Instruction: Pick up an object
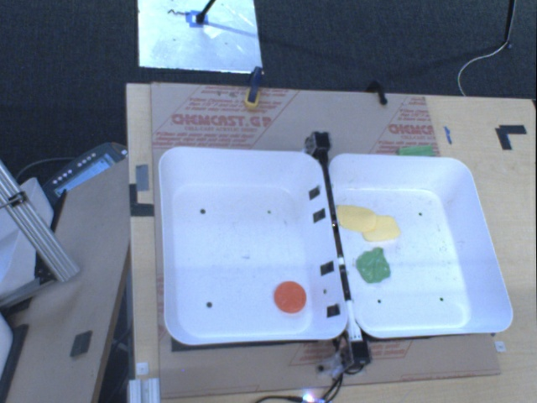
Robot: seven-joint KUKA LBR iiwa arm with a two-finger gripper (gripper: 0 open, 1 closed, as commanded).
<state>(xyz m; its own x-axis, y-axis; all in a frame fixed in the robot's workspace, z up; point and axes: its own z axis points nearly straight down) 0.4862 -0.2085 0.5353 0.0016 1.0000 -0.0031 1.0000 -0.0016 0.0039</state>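
Sitting near L bin (180, 225) front edge, orange disc (290, 297)

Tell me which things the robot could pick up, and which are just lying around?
Could pick up:
flat round orange disc in the left white bin
flat pale yellow piece in the right white bin
lumpy green piece, same bin

Just lying around:
shiny metal sheet
yellow clamp

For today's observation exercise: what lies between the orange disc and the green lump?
In the camera view, the bins' adjoining walls with black clips separate orange disc from green lump.
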